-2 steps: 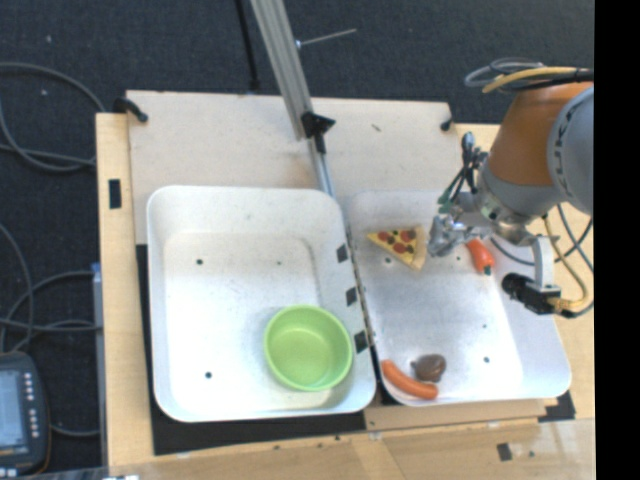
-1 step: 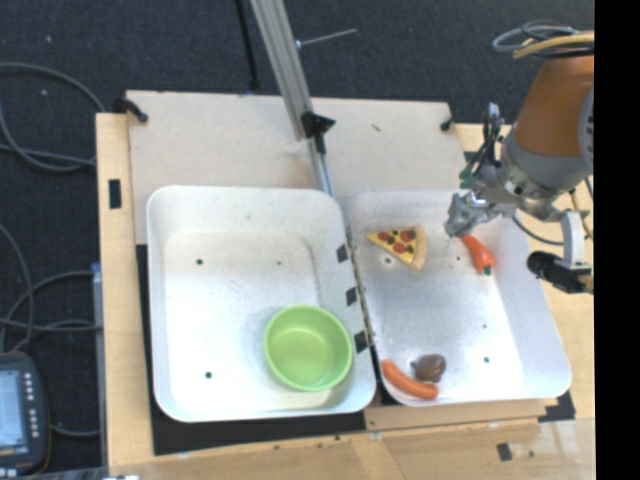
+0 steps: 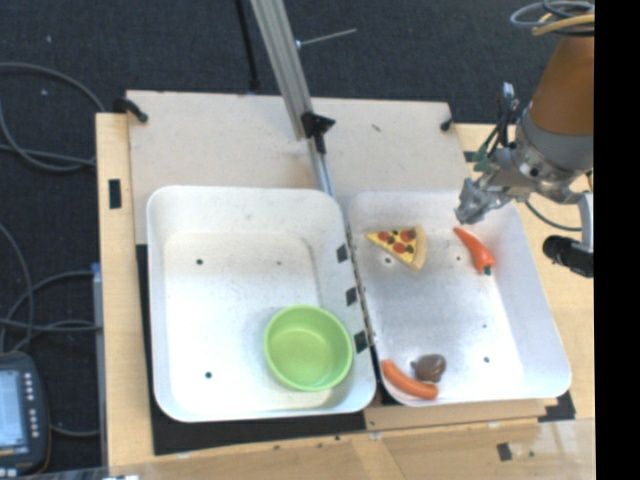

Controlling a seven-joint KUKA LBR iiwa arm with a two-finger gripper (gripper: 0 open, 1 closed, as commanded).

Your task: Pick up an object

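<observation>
The arm (image 3: pixel 560 98) enters from the right edge of the view, grey at the wrist with an orange band above. The pincer (image 3: pixel 472 208) hangs over the far right part of the right bin (image 3: pixel 520 318). Its tip points down and to the left. Whether it is open or closed cannot be told; nothing is visible between its tips.

The chili (image 3: pixel 475 249), red with a green stem end, lies just below the pincer in the view, on the bin floor. It is near the pincer tip but apart from it. The long axis of the chili runs on a slant, stem end toward the near right.

The pizza slice (image 3: pixel 399 245) lies left of the pincer, in the same bin, well clear of the chili. Its point faces left.

The sausage (image 3: pixel 408 380) and a brown lump (image 3: pixel 430 367) lie at the near left corner of the right bin, well apart from the pincer. The two sit just beside each other; whether they touch cannot be told.

The left bin (image 3: pixel 200 268) adjoins the right bin, further left of the pincer. A green bowl (image 3: pixel 308 346) stands upright in its near right corner.

Both bins rest on the worktop (image 3: pixel 220 138). A metal rail (image 3: pixel 285 58) rises on a slant from the far side of the bins, left of the pincer.
</observation>
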